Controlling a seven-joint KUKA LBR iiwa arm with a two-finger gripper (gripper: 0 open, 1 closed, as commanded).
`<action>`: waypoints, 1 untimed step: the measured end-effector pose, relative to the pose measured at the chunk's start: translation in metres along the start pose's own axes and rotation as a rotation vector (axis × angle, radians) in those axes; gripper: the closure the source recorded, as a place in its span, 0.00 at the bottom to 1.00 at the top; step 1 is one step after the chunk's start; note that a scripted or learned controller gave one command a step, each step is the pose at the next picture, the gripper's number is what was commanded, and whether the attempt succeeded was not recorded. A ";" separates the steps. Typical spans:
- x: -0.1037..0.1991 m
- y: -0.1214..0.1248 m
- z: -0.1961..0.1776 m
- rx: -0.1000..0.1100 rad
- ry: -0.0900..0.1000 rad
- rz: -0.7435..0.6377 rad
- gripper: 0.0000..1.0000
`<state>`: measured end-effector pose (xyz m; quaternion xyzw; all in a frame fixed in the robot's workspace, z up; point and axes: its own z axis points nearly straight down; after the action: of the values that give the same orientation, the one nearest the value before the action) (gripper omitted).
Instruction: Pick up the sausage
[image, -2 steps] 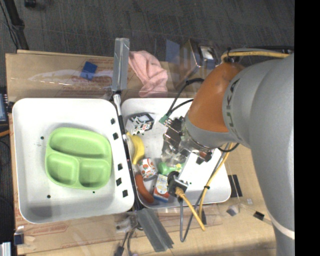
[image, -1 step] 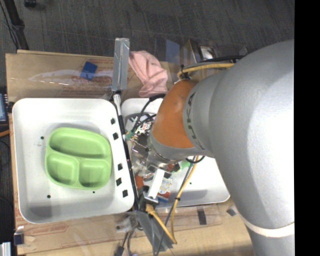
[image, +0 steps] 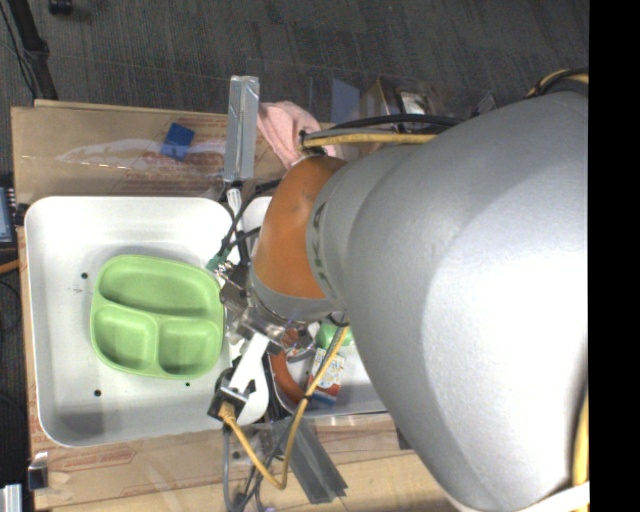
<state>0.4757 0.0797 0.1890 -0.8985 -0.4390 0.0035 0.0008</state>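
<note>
Over on the right-hand bin (image: 262, 215) the arm (image: 450, 290) is blocking nearly everything from where I'm watching. Can't tell what state the gripper (image: 262, 345) is in, it's buried under the wrist and cables. A reddish-brown curved thing (image: 283, 385) peeking out below might be the sausage, not certain, sitting beside some green-and-white packaging (image: 335, 365). Left bin (image: 60, 300) just has the green divided plate (image: 158, 315). My worry: a blind grab snags the packaging, since they're touching.
</note>
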 end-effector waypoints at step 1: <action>0.025 -0.020 0.028 0.004 -0.001 -0.215 1.00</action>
<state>0.4752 0.1119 0.1613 -0.8462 -0.5329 0.0049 0.0025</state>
